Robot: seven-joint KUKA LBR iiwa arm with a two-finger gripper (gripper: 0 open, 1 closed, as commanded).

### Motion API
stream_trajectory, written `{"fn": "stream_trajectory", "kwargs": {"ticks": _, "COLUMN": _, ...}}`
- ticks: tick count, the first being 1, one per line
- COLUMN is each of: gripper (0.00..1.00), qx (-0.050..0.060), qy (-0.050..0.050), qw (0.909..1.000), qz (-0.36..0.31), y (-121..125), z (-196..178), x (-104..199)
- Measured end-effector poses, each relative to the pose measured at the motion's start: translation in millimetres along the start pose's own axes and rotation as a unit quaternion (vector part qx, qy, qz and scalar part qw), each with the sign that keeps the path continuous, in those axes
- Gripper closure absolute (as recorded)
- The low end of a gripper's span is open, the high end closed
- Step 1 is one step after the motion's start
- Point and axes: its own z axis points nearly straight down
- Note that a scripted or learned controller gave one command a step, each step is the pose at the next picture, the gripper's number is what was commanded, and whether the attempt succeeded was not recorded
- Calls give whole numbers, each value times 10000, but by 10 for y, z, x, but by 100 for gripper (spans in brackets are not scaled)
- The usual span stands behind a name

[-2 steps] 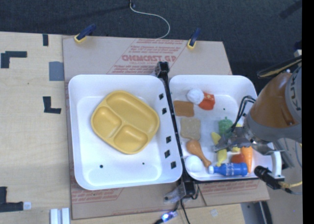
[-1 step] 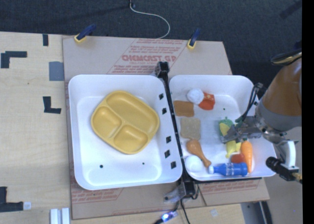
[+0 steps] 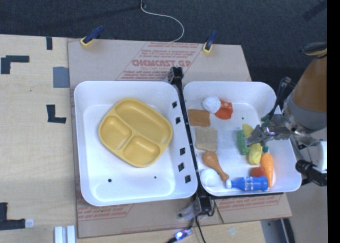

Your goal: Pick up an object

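At the right of the frame the gripper (image 3: 258,134) hangs over a green toy vegetable (image 3: 242,143) in the right bin (image 3: 234,85); whether it is spread, I cannot tell. The toy looks light, stiff and slick, so grasping across its narrow middle seems best.

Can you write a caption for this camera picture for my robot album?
Robot gripper reaches toward toy food in the right bin; a yellow plate waits in the left bin.
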Motion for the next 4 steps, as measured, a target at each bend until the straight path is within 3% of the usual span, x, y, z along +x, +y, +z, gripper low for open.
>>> {"fn": "stream_trajectory", "kwargs": {"ticks": 1, "gripper": 100, "qx": 12, "qy": 5, "qw": 10000, "qz": 3, "y": 4, "z": -165, "x": 8}}
{"fn": "stream_trajectory", "kwargs": {"ticks": 3, "gripper": 100, "qx": 31, "qy": 9, "qw": 10000, "qz": -15, "y": 26, "z": -37, "x": 1145}}
{"fn": "stream_trajectory", "kwargs": {"ticks": 4, "gripper": 100, "qx": 24, "qy": 12, "qw": 10000, "qz": -27, "y": 198, "z": -13, "x": 1720}}
